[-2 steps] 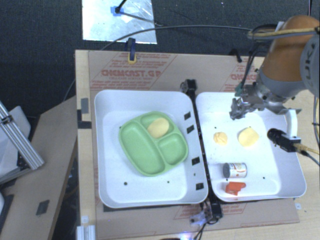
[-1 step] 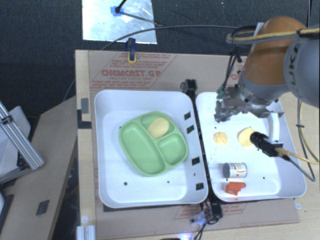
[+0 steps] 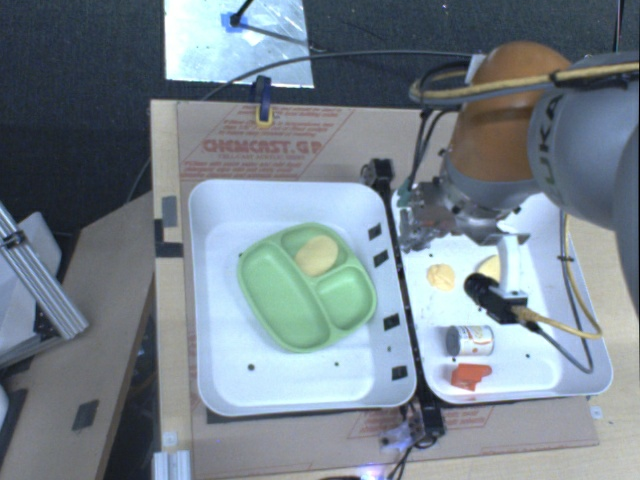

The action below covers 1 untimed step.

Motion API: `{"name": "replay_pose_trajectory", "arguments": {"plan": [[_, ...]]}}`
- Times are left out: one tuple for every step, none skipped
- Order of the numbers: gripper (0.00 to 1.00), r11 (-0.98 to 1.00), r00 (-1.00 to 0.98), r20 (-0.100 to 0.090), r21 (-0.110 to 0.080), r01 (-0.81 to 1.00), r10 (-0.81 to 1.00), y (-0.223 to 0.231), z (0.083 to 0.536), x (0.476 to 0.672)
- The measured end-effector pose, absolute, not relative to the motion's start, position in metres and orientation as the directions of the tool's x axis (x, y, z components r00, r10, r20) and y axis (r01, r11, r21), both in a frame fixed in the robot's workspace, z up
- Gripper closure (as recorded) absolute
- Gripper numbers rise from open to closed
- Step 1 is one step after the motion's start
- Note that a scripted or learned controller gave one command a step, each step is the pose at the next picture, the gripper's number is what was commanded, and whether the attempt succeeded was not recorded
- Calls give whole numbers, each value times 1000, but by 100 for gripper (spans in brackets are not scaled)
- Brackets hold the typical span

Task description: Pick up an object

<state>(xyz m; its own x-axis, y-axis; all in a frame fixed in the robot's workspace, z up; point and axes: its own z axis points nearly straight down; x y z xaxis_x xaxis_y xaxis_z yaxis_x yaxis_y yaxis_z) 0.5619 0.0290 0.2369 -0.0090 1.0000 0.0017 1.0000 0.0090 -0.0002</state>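
My gripper (image 3: 418,226) hangs over the far left corner of the right bin (image 3: 560,268), close to the divider between the bins. A small round yellow piece (image 3: 440,276) lies just below and to the right of it, apart from it. Another yellow piece (image 3: 487,265) sits further right, partly hidden by the robot's bracket. Near the front of that bin a small can (image 3: 470,340) lies on its side, with a red-orange piece (image 3: 470,374) in front of it. I see nothing held in the gripper.
The left bin (image 3: 225,368) holds a green divided plate (image 3: 290,308) with a yellow lump (image 3: 318,255) in its far compartment. The arm's grey and orange body (image 3: 510,118) covers the far part of the right bin. A yellow cable (image 3: 570,318) loops over its right side.
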Motion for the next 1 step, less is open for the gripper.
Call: {"name": "replay_pose_trajectory", "arguments": {"plan": [[100, 8, -8, 1, -1, 1000, 1000, 74, 242, 544]]}}
